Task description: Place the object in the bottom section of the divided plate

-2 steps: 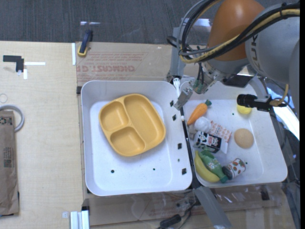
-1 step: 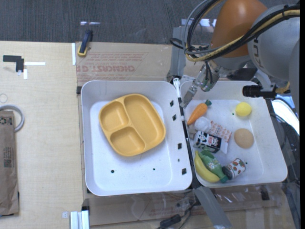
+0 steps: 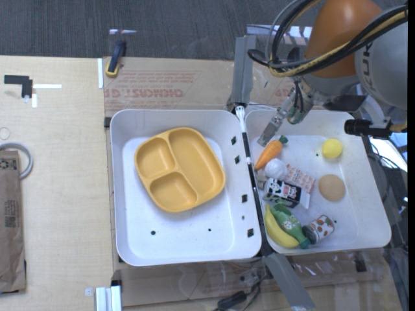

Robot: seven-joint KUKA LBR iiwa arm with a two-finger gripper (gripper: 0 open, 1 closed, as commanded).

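Banana [image 3: 279, 230] and a small can [image 3: 320, 228] sit at the near edge of the right bin [image 3: 363, 238], closest to the camera, with something green [image 3: 290, 216] lying over the banana. Behind them: a black-and-white carton [image 3: 283, 191], a white lump [image 3: 275, 168], a pink-printed packet [image 3: 301, 177], a tan round thing [image 3: 332, 188], a lemon [image 3: 332, 148] and a carrot [image 3: 270, 153]. Most of it crowds toward the bin's left side, next to the wall shared with the left bin [image 3: 130, 238], so picks there are tight against the wall. Plate [image 3: 179, 168] is yellow, three sections, alone in the left bin and rotated a bit; the section nearest the camera [image 3: 171, 192] reads as the "bottom" one, and it has nothing in it yet. Gripper [image 3: 275, 127] hangs over the back left of the right bin, fingers pointing down-left at the carrot's leafy end, just beside it. Finger state: cannot tell, they overlap at this angle, and I see nothing between them. Task doesn't name the object; my guess is the carrot, since that's what the gripper is lined up on, and it lies in the right bin, tilted, tip toward the shared wall. So this looks like the approach before a grasp, with transfer and placement still to do. Risk: carrot is tapered and close to the white lump, so a pinch could slip or nudge its neighbour.
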